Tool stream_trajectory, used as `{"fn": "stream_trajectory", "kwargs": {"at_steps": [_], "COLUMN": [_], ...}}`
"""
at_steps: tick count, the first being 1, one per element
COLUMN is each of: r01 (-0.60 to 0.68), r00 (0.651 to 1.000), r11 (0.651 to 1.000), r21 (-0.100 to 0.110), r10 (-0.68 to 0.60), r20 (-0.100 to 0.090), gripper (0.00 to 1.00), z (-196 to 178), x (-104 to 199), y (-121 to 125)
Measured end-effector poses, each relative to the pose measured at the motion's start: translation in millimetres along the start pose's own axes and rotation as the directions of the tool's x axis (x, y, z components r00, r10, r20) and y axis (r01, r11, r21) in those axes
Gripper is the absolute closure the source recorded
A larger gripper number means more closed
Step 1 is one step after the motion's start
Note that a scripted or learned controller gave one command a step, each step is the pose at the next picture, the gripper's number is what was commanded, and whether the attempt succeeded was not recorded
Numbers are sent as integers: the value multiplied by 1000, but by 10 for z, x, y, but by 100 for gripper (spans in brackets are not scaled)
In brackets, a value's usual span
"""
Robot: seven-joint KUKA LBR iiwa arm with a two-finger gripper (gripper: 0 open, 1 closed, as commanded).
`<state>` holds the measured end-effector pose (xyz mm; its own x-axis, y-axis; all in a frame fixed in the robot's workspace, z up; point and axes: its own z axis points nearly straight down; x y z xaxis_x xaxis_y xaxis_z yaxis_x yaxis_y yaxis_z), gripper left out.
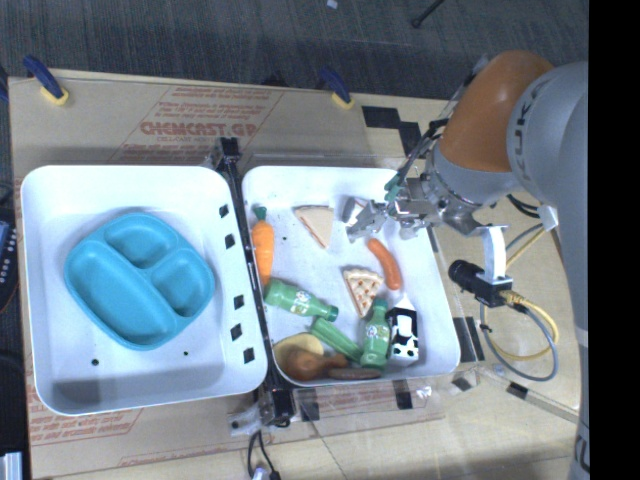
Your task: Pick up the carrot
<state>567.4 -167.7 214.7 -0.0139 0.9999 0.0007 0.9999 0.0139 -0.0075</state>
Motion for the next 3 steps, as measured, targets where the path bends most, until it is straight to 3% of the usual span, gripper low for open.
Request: {"fn": "stream_trajectory", "kwargs": {"at_steps": [1,2,3], "r01": [-264,-364,-499], "r00": [965,931,867], "r11": [965,931,867], "r21": [3,-8,-12], "r10": [264,364,499], "r20": [-1,1,-3], "gripper": [0,0,0], "z": [644,1164,1166], "x": [748,748,751], "y": [464,643,719]}}
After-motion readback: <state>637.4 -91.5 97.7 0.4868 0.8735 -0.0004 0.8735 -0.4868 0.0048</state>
